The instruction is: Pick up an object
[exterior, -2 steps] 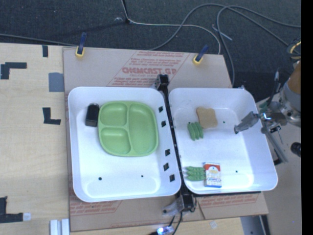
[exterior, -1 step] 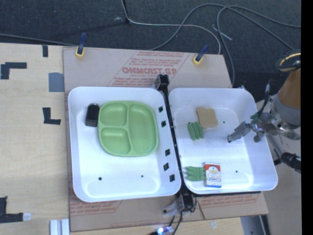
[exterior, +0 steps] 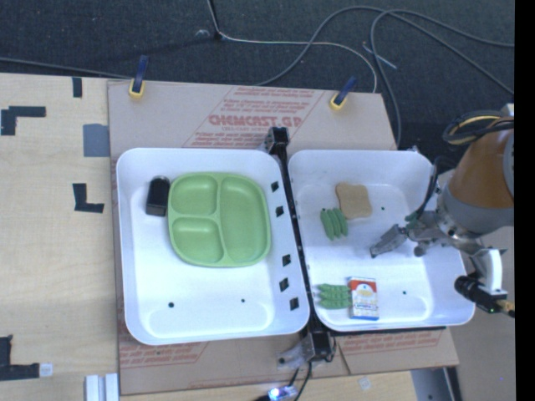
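From my remote seat I see the pincer [exterior: 386, 245] reaching in from the right, low over the right bin [exterior: 418, 170], but I cannot tell how it is set. It sits apart from the tan block [exterior: 354, 200] and the green piece [exterior: 333, 223] beside that block, and well above the small red-and-white box [exterior: 363, 297] and second green piece [exterior: 332, 295] near the front wall. The left bin [exterior: 134, 224] holds a green divided plate [exterior: 220, 220] with a black object [exterior: 157, 195] touching its left rim.

green divided plate [exterior: 220, 220], black block [exterior: 157, 196], tan sponge [exterior: 354, 200], white bins [exterior: 201, 318]
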{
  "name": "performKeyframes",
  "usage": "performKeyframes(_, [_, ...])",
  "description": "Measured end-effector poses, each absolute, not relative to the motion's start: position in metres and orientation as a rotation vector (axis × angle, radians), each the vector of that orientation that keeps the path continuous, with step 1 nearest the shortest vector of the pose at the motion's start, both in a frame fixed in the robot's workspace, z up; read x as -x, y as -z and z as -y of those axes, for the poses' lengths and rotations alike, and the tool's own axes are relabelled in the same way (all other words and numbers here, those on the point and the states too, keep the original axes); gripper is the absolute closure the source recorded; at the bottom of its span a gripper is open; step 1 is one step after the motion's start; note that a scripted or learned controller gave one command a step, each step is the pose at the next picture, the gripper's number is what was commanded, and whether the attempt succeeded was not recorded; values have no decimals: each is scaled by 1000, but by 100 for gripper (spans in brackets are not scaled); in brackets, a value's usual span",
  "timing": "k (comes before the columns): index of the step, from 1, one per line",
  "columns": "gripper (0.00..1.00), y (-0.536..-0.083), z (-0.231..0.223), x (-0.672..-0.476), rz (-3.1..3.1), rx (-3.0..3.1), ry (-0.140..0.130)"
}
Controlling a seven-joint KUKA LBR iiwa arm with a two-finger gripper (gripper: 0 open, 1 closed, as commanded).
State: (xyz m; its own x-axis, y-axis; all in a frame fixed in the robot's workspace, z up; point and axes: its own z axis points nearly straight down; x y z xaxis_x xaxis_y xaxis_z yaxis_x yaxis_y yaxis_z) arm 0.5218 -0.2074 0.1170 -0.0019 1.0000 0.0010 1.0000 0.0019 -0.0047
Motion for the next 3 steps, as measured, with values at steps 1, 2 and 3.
performKeyframes(1, [100,-129,208,-522,2222,2217,-2])
performKeyframes(2, [100,-174,203,-518,2224,2221,1])
performKeyframes(3, [100,-226,203,-519,2226,2222,2])
